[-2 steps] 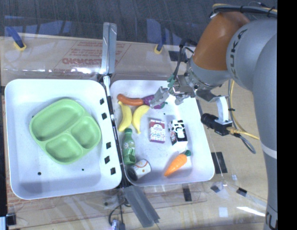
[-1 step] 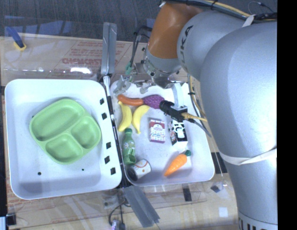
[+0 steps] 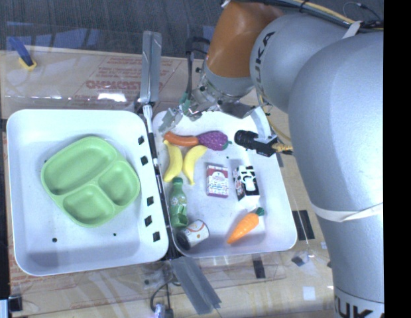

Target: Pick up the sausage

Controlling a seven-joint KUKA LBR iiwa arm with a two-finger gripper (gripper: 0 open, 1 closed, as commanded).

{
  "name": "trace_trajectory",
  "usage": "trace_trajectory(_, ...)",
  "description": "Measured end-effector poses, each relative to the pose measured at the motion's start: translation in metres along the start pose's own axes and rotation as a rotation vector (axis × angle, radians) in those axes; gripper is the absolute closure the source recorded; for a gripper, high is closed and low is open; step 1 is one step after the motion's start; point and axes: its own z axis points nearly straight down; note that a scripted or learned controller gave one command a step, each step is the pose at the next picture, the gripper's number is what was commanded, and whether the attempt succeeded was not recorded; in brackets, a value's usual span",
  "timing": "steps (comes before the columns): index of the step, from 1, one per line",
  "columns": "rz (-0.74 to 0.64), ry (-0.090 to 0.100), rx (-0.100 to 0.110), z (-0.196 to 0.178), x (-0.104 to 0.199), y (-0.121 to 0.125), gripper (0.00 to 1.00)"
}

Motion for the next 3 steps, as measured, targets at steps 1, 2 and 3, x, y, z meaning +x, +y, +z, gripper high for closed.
trace_trajectory(1, -0.091, 0.002, 0.003, 0.101, -0.056, -0.026, 0.0)
trace_trajectory(2, -0.095, 0.001, 0.002, 0.09, -0.056, -0.025, 1.0)
trace_trajectory(3, -0.28, 0.0, -0.001, -0.043, 0.003, -0.011, 1.0)
